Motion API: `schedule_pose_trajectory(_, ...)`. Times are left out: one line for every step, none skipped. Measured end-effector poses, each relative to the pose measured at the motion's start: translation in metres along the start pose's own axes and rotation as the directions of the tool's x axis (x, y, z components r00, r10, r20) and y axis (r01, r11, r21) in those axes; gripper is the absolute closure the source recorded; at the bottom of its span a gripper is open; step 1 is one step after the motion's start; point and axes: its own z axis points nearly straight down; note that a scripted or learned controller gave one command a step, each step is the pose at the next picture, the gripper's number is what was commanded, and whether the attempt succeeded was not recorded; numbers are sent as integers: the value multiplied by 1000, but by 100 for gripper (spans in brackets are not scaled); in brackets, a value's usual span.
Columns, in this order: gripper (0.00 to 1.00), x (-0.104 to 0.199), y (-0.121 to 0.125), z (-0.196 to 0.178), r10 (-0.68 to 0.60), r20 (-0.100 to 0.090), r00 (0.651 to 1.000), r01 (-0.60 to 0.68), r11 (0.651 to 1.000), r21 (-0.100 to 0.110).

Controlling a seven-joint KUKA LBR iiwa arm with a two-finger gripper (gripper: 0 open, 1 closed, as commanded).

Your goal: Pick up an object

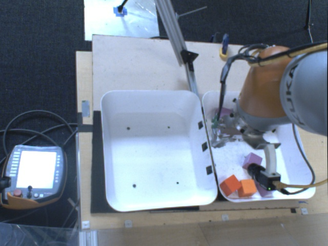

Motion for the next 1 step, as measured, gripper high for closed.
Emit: schedule_pose_trajectory(100,56,-2,-10,-1,0,1000,1,1000,0)
